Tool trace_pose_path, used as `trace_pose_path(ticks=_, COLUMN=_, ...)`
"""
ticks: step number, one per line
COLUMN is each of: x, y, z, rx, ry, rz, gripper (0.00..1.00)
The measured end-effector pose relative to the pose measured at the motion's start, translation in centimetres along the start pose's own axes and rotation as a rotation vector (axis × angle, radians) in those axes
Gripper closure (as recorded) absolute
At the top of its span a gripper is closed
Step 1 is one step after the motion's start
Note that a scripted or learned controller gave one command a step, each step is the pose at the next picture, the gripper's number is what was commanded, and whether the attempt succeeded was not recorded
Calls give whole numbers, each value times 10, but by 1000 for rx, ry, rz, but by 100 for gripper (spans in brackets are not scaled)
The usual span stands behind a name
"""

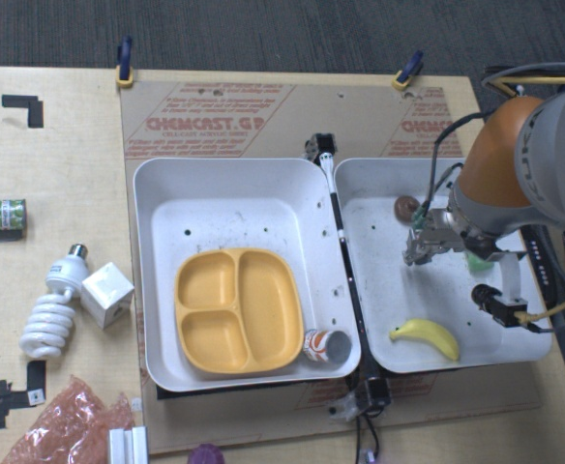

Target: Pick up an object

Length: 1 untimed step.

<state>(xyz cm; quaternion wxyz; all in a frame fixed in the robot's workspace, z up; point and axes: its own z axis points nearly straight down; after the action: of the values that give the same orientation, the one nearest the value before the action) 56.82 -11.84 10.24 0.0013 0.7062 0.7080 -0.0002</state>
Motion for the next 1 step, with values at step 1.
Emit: trace_pose_path(ticks=1, x=0, y=0, z=0, rx=0, ry=0, rz=0, gripper=0)
